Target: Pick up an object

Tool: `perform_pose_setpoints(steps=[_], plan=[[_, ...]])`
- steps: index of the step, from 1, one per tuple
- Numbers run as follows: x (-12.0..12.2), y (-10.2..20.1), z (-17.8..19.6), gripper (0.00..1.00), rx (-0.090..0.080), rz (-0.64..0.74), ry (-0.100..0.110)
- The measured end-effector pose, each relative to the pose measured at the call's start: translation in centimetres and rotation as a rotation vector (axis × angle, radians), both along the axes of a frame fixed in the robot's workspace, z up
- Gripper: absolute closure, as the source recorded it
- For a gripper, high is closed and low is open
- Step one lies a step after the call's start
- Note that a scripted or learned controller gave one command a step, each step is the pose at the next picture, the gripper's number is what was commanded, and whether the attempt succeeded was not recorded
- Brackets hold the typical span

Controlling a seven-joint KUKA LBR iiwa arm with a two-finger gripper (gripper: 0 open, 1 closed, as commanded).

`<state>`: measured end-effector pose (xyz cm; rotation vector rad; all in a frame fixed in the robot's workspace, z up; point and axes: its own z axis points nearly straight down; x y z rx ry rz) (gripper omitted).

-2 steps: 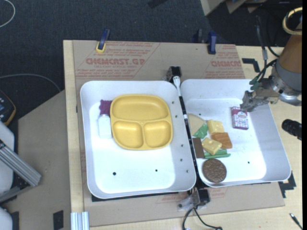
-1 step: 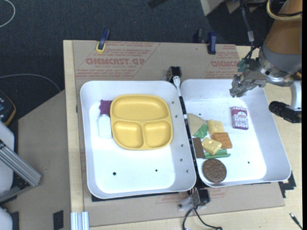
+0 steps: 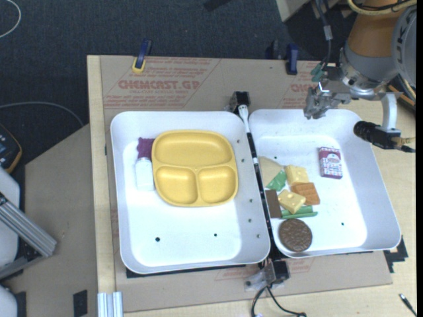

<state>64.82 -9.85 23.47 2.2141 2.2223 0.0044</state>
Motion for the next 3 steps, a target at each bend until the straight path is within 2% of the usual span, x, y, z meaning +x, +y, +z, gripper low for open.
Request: perform_pose_setpoints(steps=[1,2,3], plan=[[1.6,0.7,-0.6,1.0,-0.001,-0.003,0.0],[1.0,1.5,-1.7,1.0,0.001,-0.003,0.008],[1.7,0.9,-1.7,1.0,-0.001,-0.004,0.002]])
